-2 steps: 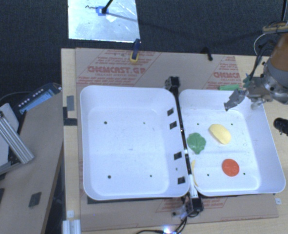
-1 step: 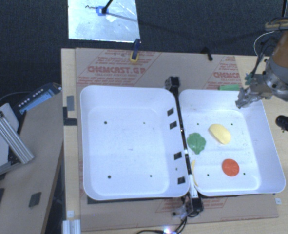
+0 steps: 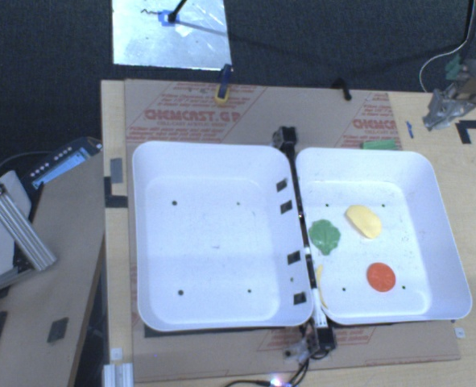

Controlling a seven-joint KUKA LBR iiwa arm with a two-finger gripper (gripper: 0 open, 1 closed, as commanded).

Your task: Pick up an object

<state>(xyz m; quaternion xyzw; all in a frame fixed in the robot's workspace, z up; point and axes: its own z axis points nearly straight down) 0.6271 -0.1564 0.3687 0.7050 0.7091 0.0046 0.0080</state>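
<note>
Progress: nothing is lifted yet, as far as I can judge; the whole pick is left to do.
Pincer: parked high at the surface's far right corner, well apart from both bins; I cannot tell how it stands, and nothing is visibly in it.
Right bin: carries all the candidate objects.
Green piece: flat and leafy, lying near the bin's left wall, about mid-depth.
Yellow piece: oval, just beside the green one, toward the bin's middle.
Orange piece: round, nearer the front edge, apart from the other two.
Pale sliver: against the left wall near the front corner; too small to identify.
Left bin: white, with small dark dots on its floor.
What is left: reach, descend on one piece, close, lift.
Surface: light wood, with printed cardboard under the bins.
Room: dark carpet beyond the far edge, with a shiny sheet lying on it.
</note>
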